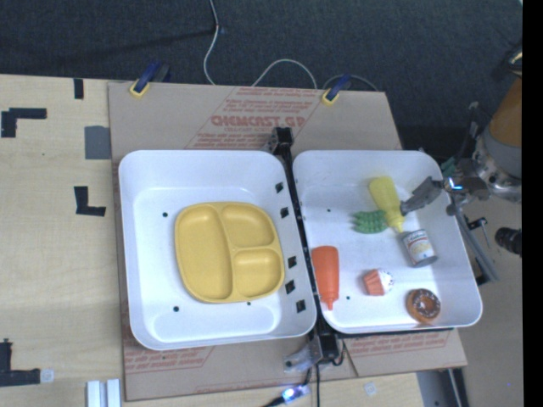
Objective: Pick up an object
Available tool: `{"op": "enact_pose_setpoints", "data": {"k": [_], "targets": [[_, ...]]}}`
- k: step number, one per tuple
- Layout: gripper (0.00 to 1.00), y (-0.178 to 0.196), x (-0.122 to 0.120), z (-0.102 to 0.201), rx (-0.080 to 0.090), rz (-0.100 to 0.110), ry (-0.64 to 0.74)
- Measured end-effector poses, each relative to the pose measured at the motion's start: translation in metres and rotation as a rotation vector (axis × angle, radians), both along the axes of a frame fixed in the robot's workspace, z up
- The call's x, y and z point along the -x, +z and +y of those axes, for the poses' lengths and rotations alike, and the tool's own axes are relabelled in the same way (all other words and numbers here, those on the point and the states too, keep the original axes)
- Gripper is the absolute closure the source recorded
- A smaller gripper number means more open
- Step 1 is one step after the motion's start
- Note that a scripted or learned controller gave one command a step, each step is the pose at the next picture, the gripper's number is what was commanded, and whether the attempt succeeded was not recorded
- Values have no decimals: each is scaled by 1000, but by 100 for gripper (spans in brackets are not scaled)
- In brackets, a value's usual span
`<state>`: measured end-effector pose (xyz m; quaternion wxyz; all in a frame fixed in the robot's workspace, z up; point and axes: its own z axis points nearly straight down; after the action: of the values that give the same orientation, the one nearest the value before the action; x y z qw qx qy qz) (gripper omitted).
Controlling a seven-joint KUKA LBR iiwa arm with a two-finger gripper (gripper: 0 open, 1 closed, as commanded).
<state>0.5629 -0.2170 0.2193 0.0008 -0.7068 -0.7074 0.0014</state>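
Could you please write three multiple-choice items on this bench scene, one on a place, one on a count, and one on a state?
1. Where does the yellow divided plate lie?
A. In the left bin
B. In the right bin
C. On the cardboard outside the bins

2. How many compartments does that plate have?
A. Two
B. Three
C. Five

3. How does the orange carrot toy sit?
A. Lying flat on the floor of the right bin
B. Standing upright on the plate
C. Gripped in the pincer

Answers:
1. A, since the plate rests in the left bin.
2. B, since one long section and two smaller ones show.
3. A, since it lies near the divider, far from the pincer.
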Motion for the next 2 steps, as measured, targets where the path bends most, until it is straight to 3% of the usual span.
{"op": "enact_pose_setpoints", "data": {"k": [2], "targets": [[0,-104,-6,-4,-1,1,0]]}}
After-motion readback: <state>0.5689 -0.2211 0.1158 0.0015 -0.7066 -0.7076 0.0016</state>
